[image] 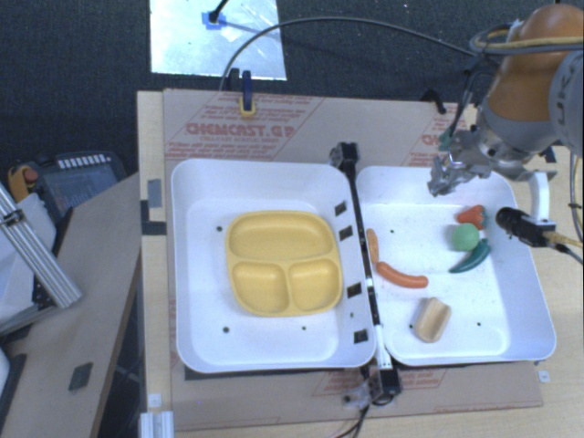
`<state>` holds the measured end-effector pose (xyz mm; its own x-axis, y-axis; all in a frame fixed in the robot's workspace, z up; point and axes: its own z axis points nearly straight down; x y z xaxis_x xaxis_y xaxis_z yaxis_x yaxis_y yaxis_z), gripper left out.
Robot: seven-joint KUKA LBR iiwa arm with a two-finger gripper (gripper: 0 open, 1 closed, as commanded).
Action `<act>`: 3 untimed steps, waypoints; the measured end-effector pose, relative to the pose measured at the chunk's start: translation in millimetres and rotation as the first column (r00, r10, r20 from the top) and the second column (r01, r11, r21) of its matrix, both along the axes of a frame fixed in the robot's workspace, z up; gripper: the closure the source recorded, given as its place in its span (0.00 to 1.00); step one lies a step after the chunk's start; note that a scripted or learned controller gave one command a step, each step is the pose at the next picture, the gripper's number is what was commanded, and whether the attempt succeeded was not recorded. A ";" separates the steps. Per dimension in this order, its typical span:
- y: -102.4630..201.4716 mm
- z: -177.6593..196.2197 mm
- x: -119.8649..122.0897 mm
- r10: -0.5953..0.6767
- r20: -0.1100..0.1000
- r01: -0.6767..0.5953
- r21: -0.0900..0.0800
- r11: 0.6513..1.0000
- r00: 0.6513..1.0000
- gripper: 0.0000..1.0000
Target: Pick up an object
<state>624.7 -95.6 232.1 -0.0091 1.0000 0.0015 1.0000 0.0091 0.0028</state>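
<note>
From above, the grey arm's two-finger gripper (441, 184) is hanging over the far edge of the right white bin (525, 336), holding nothing; whether its fingers are spread or closed cannot be told. The long orange-red toy sausage (401, 276) is lying nearer the camera than the gripper and slightly left of it, well apart, its long axis running left to right with a slight tilt. The small green ball (464, 236) is sitting just right of and below the gripper, touching a red piece (472, 214) and a dark green curved pepper (471, 257). A tan bread-like block (432, 319) is resting farthest from the gripper. The yellow three-compartment plastic tray (280, 262) is lying in the left white bin (196, 245).
</note>
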 end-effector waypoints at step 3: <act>161.3 -7.3 12.9 0.001 0.002 -0.001 0.001 1.000 1.000 1.00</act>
